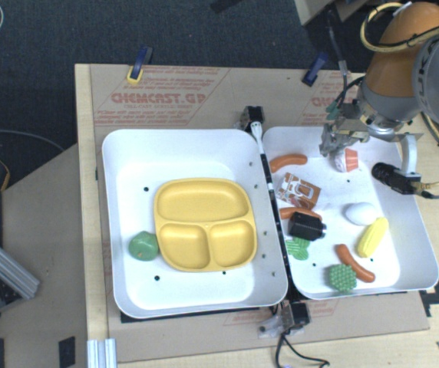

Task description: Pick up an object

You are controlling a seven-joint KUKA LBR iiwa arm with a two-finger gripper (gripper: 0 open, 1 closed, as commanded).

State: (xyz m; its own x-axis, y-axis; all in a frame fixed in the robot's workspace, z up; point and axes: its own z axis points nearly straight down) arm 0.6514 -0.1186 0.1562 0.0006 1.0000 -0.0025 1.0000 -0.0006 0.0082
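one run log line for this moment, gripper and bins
gripper low over right bin far end | beside small red-white object | grasp unconfirmed | left bin: yellow tray, green ball

Divided plate [204,223] in left bin [120,205].

Single fixed overhead camera, slanted down on both bins [120,205]
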